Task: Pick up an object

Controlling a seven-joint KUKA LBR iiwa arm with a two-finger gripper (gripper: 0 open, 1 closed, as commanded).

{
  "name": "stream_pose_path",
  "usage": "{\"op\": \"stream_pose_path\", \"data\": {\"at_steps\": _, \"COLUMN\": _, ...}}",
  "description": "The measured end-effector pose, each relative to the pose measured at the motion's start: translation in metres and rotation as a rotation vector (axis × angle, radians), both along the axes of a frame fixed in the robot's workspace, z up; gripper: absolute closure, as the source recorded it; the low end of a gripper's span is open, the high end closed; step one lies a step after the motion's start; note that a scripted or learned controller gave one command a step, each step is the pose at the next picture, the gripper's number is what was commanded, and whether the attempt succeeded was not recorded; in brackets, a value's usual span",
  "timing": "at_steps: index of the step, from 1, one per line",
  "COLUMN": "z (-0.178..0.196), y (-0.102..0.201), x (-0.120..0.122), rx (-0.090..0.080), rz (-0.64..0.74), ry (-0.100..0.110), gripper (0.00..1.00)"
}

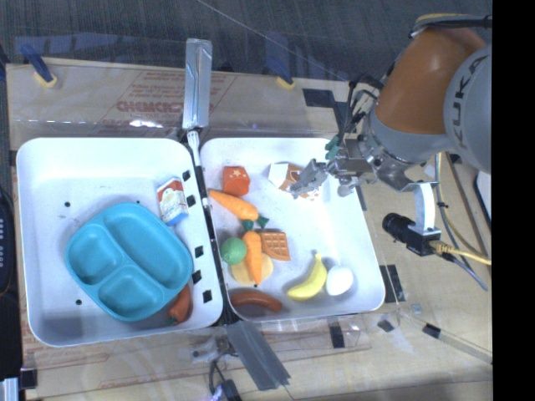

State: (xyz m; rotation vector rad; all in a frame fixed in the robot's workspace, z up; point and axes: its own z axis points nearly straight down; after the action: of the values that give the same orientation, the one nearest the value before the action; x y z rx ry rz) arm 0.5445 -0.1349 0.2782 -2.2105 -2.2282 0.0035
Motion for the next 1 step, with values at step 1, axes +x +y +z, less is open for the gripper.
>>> {"op": "stream_pose_path", "data": {"at_steps": 1, "z": 0.0072, "y": 0.0241, "x": -0.0303, "rx": 0.001, "rz": 0.277, "ry": -0.001, "gripper": 0.0}}
